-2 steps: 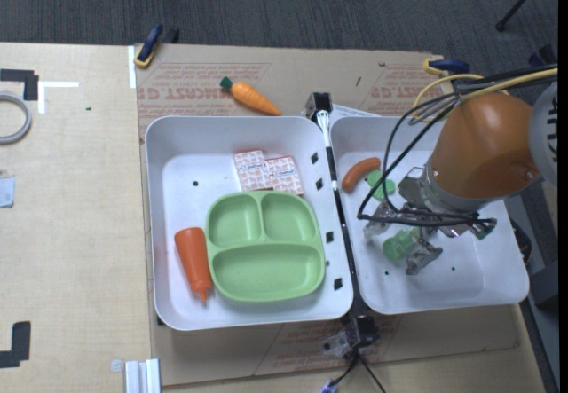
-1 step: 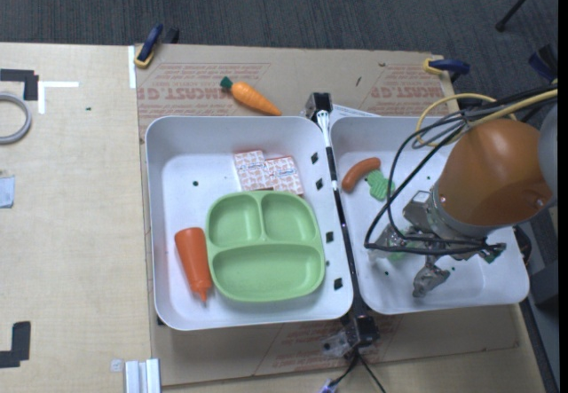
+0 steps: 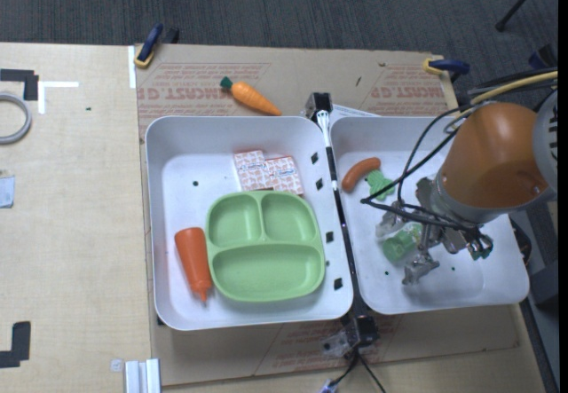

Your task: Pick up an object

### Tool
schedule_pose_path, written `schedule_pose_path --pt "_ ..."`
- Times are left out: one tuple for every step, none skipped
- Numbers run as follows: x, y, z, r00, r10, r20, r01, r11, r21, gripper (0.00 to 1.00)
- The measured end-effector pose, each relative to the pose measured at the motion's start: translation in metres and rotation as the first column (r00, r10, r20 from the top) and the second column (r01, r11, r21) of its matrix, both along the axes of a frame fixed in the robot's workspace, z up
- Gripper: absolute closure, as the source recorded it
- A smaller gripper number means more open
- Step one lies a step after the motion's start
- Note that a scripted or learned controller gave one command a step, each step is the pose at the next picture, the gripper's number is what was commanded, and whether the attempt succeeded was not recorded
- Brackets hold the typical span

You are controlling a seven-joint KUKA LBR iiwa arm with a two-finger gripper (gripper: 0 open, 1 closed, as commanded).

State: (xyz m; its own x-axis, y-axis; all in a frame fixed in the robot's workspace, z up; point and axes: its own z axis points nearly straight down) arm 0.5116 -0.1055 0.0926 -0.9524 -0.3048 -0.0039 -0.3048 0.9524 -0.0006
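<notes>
Green packet (image 3: pixel 398 245), beside pincer (image 3: pixel 417 269) (right bin)

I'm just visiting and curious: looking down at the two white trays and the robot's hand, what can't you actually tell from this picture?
- Hand, camera view: the orange band and cables cover it, so what it is doing is unclear.
- Green object in the right bin: partly under the hand, shape unclear.
- Printed packet in the left bin: the green divided plate hides its lower edge; print too small to read.
</notes>
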Motion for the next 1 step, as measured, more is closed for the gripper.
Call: schedule_pose_path --pt "0.0019 0.0001 0.0106 1.000 -0.002 0.006 0.002 1.000 0.000 1.00"
